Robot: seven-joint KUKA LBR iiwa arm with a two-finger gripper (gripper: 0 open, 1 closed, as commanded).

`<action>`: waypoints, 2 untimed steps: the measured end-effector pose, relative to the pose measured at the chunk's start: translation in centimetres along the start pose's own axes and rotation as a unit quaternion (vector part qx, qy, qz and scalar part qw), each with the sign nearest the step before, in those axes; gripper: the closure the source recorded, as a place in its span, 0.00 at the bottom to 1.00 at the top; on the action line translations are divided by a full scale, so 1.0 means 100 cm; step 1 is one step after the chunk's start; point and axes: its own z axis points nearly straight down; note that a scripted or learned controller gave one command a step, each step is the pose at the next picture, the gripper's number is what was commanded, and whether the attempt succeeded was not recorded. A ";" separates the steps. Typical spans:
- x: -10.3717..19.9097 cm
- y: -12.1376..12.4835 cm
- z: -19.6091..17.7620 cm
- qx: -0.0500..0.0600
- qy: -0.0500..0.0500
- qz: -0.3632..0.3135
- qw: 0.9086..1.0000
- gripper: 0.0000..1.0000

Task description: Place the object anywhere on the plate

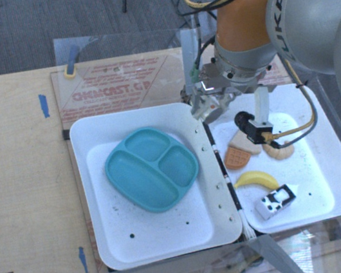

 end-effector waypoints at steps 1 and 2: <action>0.066 -0.004 0.046 0.003 0.000 -0.072 0.997 1.00; 0.066 -0.003 0.046 0.002 0.000 -0.072 0.997 0.00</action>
